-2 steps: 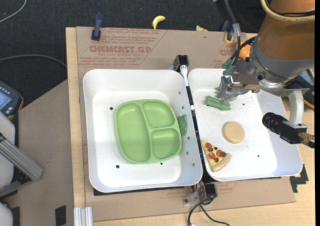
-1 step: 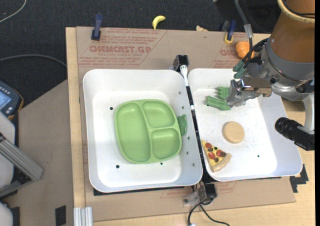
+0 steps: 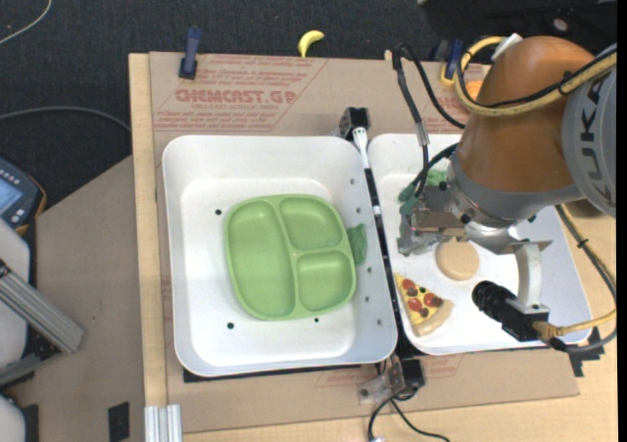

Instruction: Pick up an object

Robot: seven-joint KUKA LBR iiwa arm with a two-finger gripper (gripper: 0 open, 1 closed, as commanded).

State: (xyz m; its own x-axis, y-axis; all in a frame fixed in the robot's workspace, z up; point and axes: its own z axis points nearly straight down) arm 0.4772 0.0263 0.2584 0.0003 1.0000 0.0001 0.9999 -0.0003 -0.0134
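Standing by the bench, I counted two white bins side by side. Left bin (image 3: 186, 234): a green divided plate (image 3: 289, 256) lay flat near the middle, and a small green piece (image 3: 357, 242) touched its right edge. Right bin (image 3: 573, 273): a toy pizza slice (image 3: 423, 305) lay at the front left corner, a tan round disc (image 3: 457, 261) sat just behind it, and a green item (image 3: 434, 178) was half hidden under the arm. Gripper (image 3: 419, 226): it hung low over the right bin's left side, near the disc; whether released or clenched could not be told.
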